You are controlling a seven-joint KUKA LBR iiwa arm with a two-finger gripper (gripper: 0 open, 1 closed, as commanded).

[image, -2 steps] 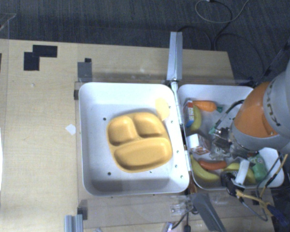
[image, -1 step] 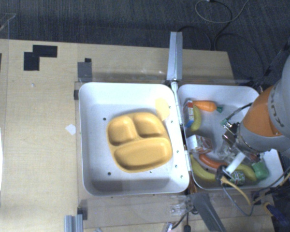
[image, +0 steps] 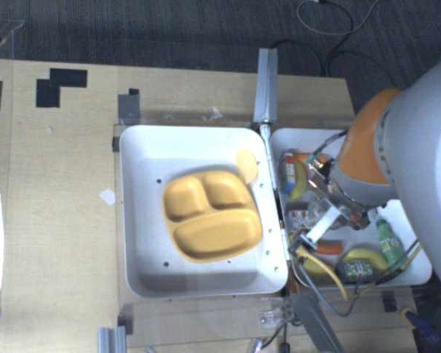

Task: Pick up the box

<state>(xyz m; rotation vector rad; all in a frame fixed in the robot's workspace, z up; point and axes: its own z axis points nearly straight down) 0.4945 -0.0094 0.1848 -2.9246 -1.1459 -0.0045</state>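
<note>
Grey and orange, the arm (image: 397, 138) leans over the right bin (image: 419, 271), its tool (image: 325, 223) low among clutter; whether it is open or closed cannot be told. A box (image: 288, 169), red-ended, lies by the bin's left wall, up and to the left of the tool, its long axis seemingly along that wall. A yellow tray (image: 209, 215) fills the left bin (image: 143, 197).

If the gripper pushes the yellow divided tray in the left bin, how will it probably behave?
The yellow tray looks like stiff moulded plastic, so it should keep its shape. It lies flat and low in the left bin, so it will probably slide, not tip. Probably light for its size.
</note>
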